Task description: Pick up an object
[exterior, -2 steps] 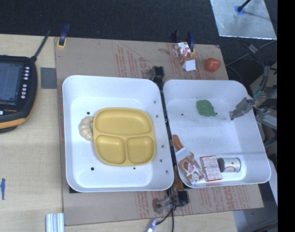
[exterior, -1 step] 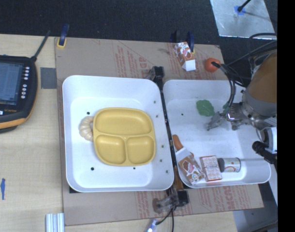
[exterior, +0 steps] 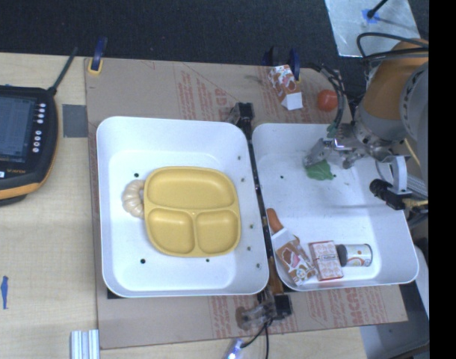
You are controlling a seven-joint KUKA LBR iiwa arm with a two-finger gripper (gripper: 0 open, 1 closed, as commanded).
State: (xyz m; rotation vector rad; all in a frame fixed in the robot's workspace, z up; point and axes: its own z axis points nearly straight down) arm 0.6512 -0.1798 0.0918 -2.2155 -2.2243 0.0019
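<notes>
Green object [exterior: 320, 171] lies in the right bin [exterior: 362, 200], just under the tool [exterior: 331, 152], whose grip I cannot tell.

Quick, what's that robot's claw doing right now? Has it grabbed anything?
Gripper: low in the right bin, just above a small green thing; whether it grips it cannot be told.

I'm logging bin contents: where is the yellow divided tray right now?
The yellow divided tray lies in the middle of the left bin in the camera view, with a beige object tucked against its left edge.
</notes>
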